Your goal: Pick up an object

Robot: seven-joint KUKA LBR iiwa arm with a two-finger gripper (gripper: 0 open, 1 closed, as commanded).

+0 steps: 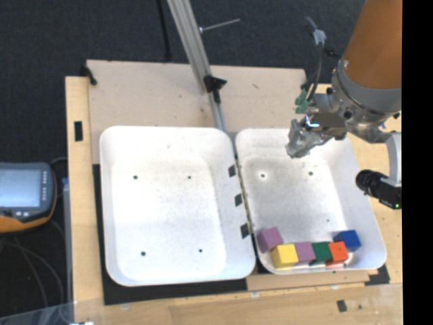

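Hanging the tool (301,143) over the far end of the right bin (366,202), well apart from the blocks. Not being able to tell whether released or clenched, and seeing nothing gripped in it. Finding the things to pick all crowding along the near wall of that bin: a purple block (270,237), a yellow block (285,255), a pale purple block (304,252), a green block (321,252), an orange block (337,252) and a blue block (347,239). Maybe going wrong like this: dropping straight down here and closing on bare white floor. Maybe bumping the bin wall while reaching for blocks sitting right against it. Maybe squeezing two at once, with the row touching side by side, and letting both slip. Maybe just pushing a block along and not lifting it
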